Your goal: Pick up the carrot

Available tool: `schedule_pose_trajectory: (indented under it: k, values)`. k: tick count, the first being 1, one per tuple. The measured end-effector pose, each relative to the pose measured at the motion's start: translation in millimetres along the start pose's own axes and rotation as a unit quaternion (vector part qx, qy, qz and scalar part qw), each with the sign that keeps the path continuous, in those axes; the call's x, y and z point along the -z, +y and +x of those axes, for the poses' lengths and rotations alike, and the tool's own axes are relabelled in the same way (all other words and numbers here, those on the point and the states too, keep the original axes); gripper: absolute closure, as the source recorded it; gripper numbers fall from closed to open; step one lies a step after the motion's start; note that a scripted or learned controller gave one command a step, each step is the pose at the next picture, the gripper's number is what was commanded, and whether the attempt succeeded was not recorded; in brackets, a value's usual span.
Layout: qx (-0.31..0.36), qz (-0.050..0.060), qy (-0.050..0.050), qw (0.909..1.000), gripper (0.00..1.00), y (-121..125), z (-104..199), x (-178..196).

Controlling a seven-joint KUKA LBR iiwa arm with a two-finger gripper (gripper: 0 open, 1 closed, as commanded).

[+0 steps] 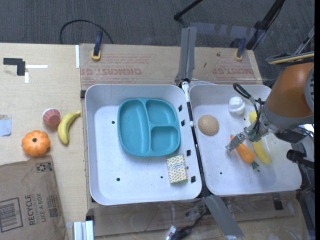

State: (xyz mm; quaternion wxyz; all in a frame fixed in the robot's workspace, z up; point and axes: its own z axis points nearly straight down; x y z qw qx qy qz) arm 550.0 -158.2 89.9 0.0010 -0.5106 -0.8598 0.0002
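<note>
The grey arm with the orange band (295, 91) is seen reaching in from the right over the right-hand shallow white bin (220, 176). The two-finger gripper (240, 143) is low in that bin, its grey fingers (234, 144) pointing left and toward the near side. The small orange carrot (245, 153) lies on the bin floor right of centre, slanted, with its left end touching or just under the fingertips. How far the jaws are parted cannot be told, and no object is seen between them.

A yellow banana-shaped piece (261, 151) is noted just right of the carrot, partly under the wrist. A tan egg-shaped item (208, 125) rests to the left of the gripper, and a small white rounded object (236, 104) sits at the far side of the same bin.

In the left-hand white bin (100, 184), a teal three-compartment plastic plate (148, 126) is recorded, with a small patterned yellow box (177, 169) at its near-right corner.

On the bench to the left, a yellow banana (66, 127), a pink cup-shaped item (51, 117) and a small orange pumpkin (36, 143) are observed.
</note>
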Motion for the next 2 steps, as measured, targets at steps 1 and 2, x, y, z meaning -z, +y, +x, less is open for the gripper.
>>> schedule_pose_trajectory:
  k: [1,2]
  values:
    - [-0.002,0.000,0.001,1.0000,1.00,-0.3,-1.1,7.0]
    - [-0.140,0.001,-0.001,0.9902,1.00,45.4,-4.8,103.0]
